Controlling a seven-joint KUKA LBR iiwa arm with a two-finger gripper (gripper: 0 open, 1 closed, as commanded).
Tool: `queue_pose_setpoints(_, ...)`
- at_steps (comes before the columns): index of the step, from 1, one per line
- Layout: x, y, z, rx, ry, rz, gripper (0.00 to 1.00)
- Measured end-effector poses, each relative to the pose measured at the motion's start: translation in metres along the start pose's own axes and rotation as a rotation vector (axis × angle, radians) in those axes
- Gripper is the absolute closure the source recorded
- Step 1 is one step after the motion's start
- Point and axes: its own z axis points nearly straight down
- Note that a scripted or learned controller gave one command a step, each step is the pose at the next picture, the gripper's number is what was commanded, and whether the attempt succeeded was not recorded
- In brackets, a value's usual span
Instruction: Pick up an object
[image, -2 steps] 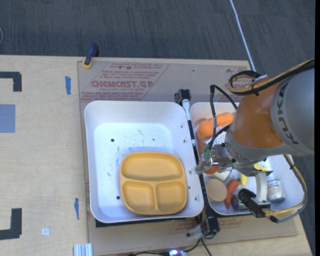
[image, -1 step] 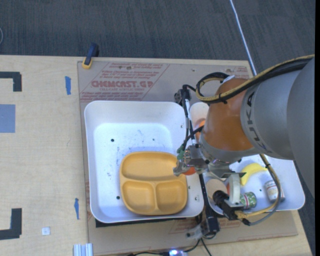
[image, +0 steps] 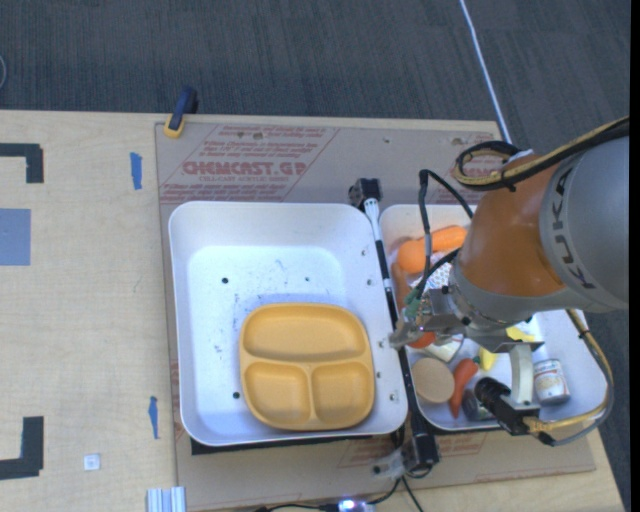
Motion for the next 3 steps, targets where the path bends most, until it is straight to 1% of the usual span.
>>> queue_pose_setpoints(1,0.041,-0.001,0.000,0.000,0.000,-0.002,1.00)
queue_pose_setpoints(2,0.109,0.005,0.074,-0.023,0.002,0.001,1.00)
queue_pose_setpoints(3,0.153,0.000,-0.012,-0.001,0.001,-0.003,1.00)
